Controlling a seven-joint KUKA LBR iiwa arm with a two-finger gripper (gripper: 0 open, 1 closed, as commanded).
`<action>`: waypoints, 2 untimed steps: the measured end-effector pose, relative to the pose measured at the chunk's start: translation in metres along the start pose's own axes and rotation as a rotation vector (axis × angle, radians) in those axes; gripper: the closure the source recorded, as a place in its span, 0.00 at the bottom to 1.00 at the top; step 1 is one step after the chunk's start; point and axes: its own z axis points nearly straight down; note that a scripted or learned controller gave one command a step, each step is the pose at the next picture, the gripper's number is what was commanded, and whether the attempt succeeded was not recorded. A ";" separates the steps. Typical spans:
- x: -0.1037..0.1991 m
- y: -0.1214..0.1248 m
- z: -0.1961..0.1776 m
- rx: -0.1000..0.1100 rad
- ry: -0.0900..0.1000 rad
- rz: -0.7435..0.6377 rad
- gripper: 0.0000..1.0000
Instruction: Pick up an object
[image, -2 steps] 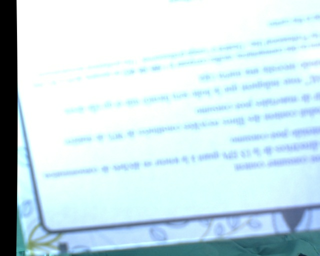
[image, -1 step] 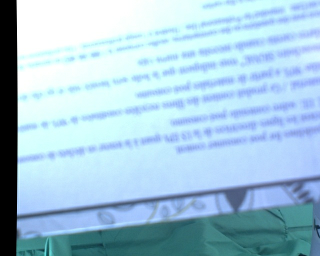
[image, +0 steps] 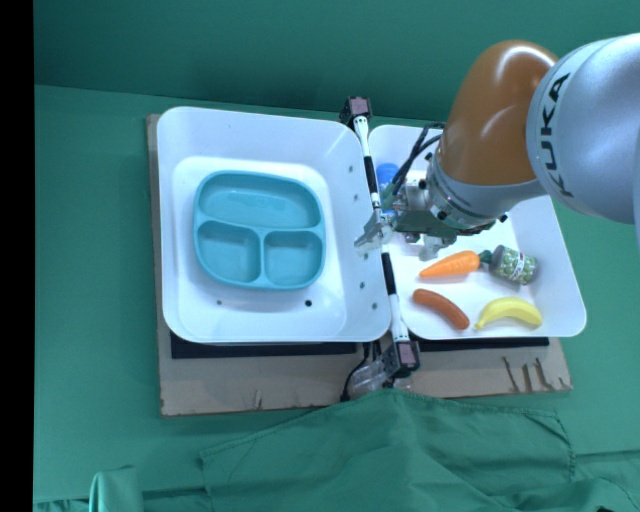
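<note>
Grey arm (image: 590, 110) parked over the right bin (image: 565, 290), near its left edge
Claw (image: 372, 236) state: can't tell; carrot (image: 450, 265), sausage (image: 441, 308), banana (image: 508, 313) lie near the front edge.

— What lies in the right bin (image: 566, 300)?
— A carrot (image: 452, 265), a red sausage (image: 441, 308) below it, a yellow banana (image: 508, 313) lower right, all flat.
— Anything else?
— A blue ball (image: 385, 175), partly hidden.

Green cloth (image: 90, 250) over bench, brown cardboard sheet (image: 250, 385) beneath, even light.
</note>
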 end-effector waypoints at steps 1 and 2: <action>-0.079 0.003 0.003 0.004 -0.003 0.005 0.00; -0.129 0.012 0.089 0.016 -0.001 0.003 0.00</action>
